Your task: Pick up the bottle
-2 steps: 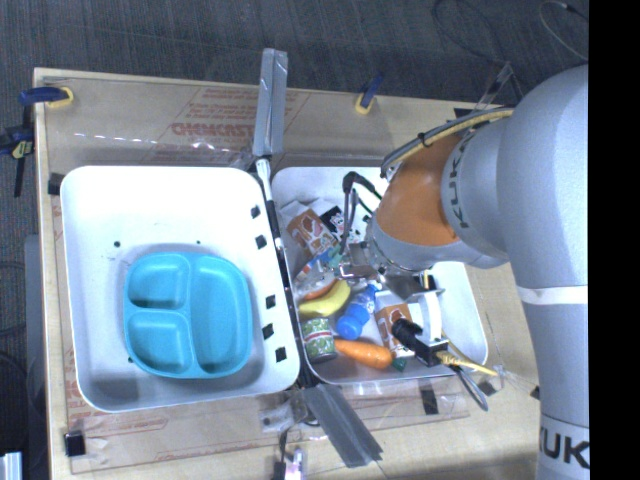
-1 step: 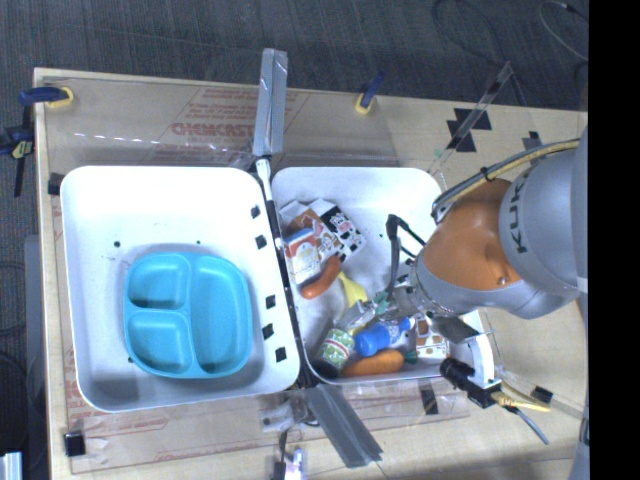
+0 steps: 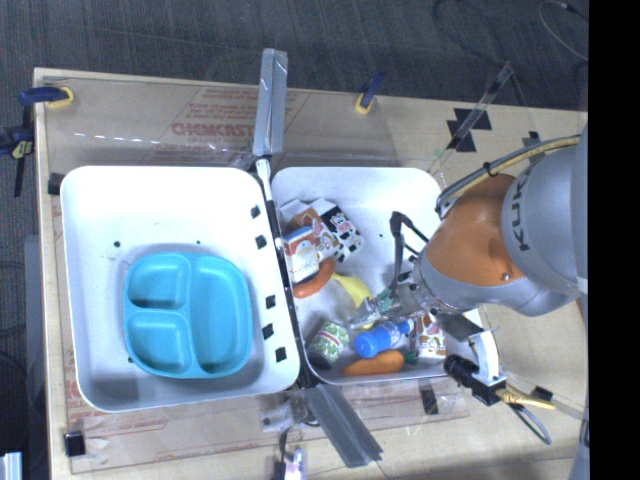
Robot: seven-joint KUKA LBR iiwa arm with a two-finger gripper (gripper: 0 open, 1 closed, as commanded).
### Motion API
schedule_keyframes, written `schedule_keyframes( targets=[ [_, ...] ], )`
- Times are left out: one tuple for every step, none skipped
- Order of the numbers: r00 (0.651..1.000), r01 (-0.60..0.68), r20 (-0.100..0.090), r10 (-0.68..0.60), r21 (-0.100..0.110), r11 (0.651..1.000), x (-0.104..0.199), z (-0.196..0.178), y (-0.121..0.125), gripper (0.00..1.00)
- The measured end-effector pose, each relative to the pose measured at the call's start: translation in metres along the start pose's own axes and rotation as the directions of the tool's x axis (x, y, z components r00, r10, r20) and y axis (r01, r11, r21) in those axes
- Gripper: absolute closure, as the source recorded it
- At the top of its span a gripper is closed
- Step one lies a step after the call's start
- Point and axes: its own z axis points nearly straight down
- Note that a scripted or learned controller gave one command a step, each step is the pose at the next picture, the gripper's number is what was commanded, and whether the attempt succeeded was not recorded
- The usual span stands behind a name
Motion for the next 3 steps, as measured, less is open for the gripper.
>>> schedule_keyframes(
  targets=[
    [0.962, 0.273, 0.001, -0.273, -0.004, 0.962, 0.036, 0.008, 0.006, 1.00],
    [0.971, 0.238, -0.003, -0.238, 0.001, 0.971, 0.074, -0.103, 0.012, 1.00],
    [0.971, 0.238, -0.003, -0.238, 0.001, 0.971, 0.074, -0.103, 0.011, 0.00]
  ],
)
